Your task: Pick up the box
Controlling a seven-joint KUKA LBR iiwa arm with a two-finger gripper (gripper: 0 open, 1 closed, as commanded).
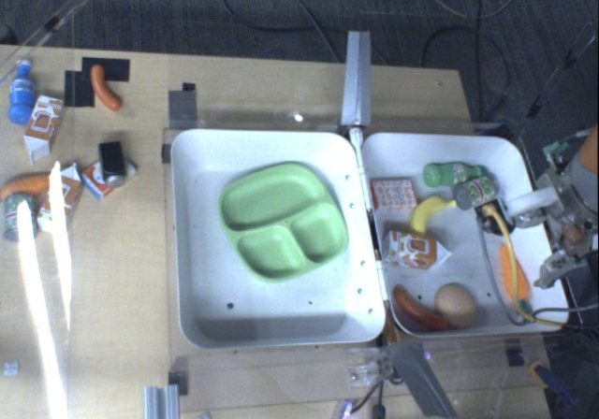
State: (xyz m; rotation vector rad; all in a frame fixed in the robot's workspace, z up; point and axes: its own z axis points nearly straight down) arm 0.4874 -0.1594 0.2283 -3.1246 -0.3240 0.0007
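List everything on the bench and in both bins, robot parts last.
green divided tray: 1, left bin
box: 1, red-white, right bin, near divider
carton: 1, orange-white, right bin centre
green bottle: 1, right bin top
can: 1, beside the bottle
banana: 1, yellow
potato: 1, tan
sausage: 1, red
carrot: 1, orange
blue bottle: 1, bench, far left
gripper: 1, grey, right bin's right edge
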